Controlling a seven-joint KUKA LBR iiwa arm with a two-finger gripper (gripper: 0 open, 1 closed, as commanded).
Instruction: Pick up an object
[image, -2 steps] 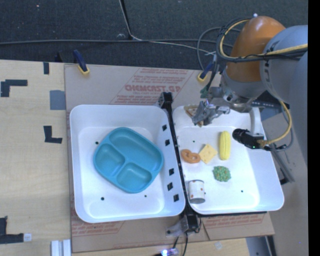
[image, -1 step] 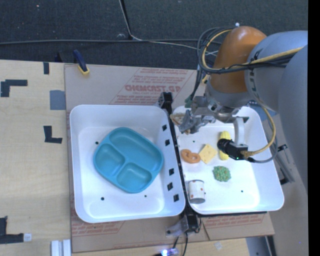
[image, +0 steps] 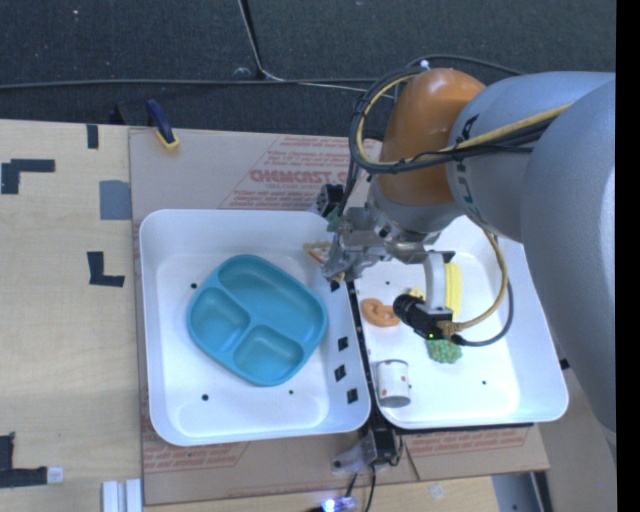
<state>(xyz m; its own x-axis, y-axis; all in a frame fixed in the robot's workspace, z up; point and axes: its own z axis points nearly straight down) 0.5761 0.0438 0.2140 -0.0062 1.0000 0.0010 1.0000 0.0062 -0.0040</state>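
Note:
My gripper (image: 337, 262) hangs low over the divider between the two bins, near their far end. A small tan object (image: 315, 253) lies just left of it in the left bin's far right corner; whether they touch is unclear. A blue divided plate (image: 257, 318) rests in the middle of the left bin (image: 160, 300). The right bin (image: 520, 390) holds an orange ring-shaped piece (image: 379, 313), a white cup on its side (image: 392, 382), a green broccoli-like piece (image: 445, 351) and a yellow object (image: 453, 286) partly behind a cable.
The grey arm with its orange band (image: 430, 120) covers the right bin's far and right parts. A black cable plug (image: 420, 312) hangs over the right bin. Cardboard (image: 250, 170) lies under both bins, with a blue and yellow clamp (image: 161, 124) at its far left corner.

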